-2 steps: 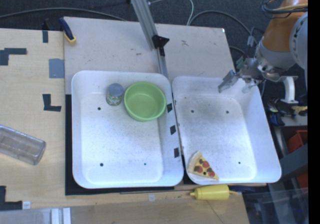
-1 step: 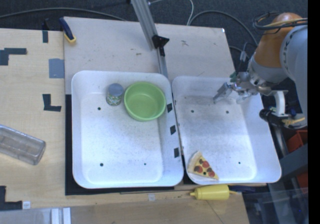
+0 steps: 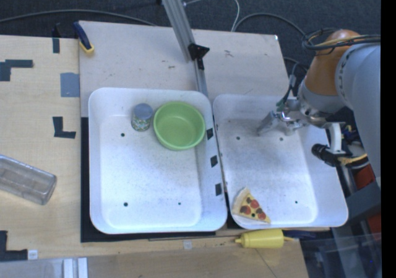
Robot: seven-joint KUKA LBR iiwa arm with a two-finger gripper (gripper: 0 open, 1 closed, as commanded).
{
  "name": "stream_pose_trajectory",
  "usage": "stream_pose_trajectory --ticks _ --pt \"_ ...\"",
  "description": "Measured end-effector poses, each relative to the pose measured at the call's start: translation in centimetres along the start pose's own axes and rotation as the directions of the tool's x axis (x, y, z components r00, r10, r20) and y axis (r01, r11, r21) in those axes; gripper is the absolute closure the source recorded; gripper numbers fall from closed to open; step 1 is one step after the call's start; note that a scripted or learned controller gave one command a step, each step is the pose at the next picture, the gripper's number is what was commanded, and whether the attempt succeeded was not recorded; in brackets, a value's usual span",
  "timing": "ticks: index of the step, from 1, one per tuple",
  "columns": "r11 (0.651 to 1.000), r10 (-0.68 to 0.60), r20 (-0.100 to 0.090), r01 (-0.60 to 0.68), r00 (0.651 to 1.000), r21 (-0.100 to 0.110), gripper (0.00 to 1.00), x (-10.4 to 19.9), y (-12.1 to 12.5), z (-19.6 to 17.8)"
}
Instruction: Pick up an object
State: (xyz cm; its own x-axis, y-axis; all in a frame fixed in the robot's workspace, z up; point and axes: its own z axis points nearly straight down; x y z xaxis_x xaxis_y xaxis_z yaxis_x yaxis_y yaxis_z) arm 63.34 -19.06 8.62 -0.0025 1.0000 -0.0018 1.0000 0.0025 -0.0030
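The pizza slice toy (image 3: 250, 205) lies flat in the right bin's (image 3: 322, 205) near-left corner, its long axis diagonal, tip pointing up-left, crust lower-right. The gripper (image 3: 270, 123) sits well apart near the far wall, fingers seemingly together, clasping nothing.

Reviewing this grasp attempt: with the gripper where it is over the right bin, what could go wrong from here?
1. The gripper sits near the right bin's upper part, far from the pizza slice in its lower left corner; closing here would likely grab nothing.
2. The pizza slice lies flat beside the bin wall, so the fingers may scrape the wall or slide over it.
3. Reaching the green bowl or the small can means crossing the rims between bins, risking a collision.
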Motion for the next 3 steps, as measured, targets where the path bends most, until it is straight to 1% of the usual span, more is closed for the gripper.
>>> stream_pose_trajectory --ticks 1,2,3 --pt "1.000 -0.001 0.000 0.001 1.000 -0.002 1.00 0.1 0.1 -1.2" --pt "1.000 0.002 -0.001 -0.002 1.000 -0.006 1.00 -0.4 0.0 -5.6" --pt "1.000 0.001 -0.001 -0.001 1.000 -0.006 1.00 -0.1 0.0 -9.9"
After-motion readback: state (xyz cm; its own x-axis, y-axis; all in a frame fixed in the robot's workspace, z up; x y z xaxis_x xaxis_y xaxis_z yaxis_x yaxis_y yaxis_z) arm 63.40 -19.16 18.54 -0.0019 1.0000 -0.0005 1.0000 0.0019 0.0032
